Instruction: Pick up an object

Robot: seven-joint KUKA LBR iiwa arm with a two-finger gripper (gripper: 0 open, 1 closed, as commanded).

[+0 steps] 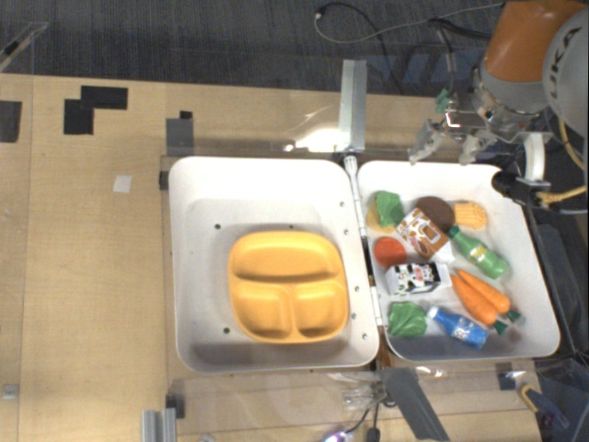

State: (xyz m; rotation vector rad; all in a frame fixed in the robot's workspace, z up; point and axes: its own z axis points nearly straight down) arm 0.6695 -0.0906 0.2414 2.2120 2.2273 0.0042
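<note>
My gripper (445, 146) hangs over the far edge of the right bin (543, 325), open, with nothing between its fingers. Below it the bin holds several toy foods: a green vegetable (387, 206), a brown and white carton (424, 233), a dark brown round piece (436, 212), a yellow corn (470, 215), a green bottle (479, 255), a red piece (387, 250), a black and white carton (414, 277), carrots (482, 295), a blue bottle (459, 327) and a green leafy piece (406, 319).
The left bin (189, 247) holds a yellow divided tray (288, 284). A metal post (353, 109) stands at the far end of the wall between the bins. Cables (386, 26) lie on the dark floor behind the bench.
</note>
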